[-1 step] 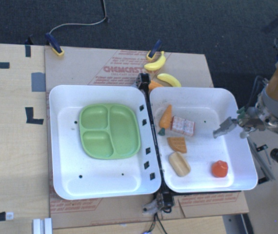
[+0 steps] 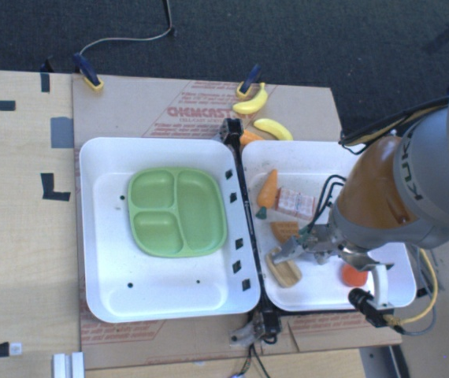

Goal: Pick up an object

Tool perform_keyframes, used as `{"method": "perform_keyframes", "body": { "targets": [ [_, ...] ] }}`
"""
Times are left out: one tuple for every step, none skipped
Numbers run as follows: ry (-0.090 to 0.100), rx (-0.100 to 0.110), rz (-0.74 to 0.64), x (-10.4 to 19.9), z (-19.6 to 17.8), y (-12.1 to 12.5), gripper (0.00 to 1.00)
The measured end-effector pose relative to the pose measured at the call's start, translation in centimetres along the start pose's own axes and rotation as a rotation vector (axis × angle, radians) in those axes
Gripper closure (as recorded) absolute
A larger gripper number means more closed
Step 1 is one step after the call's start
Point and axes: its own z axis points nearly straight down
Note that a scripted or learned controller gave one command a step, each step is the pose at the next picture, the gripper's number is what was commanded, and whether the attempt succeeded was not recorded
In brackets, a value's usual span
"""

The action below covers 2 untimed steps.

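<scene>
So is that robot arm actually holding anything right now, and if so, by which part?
It cannot be told. The gripper sits low in the right white bin, just above a tan bread-like block, but nothing shows clearly between its fingers.

A green divided plate (image 2: 176,212) lay flat in the left white bin (image 2: 102,290), near that bin's right wall. Both bins sat on a cardboard sheet (image 2: 193,109) printed with red lettering, which rested on the pale wooden table (image 2: 16,250). Two yellow-and-blue clamps (image 2: 88,70) gripped the cardboard's far edge. A black cable (image 2: 164,6) trailed across the dark carpet (image 2: 287,22) beyond the table. Black and grey tape marks (image 2: 51,187) dotted the table's left side.
</scene>
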Motion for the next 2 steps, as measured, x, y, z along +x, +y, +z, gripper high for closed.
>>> {"method": "perform_keyframes", "body": {
  "targets": [
    [0.000, -0.010, 0.000, -1.5, 1.2, 7.4, 0.00],
    [-0.004, -0.013, 0.003, -0.3, 1.2, 5.0, 0.00]
  ]
}}
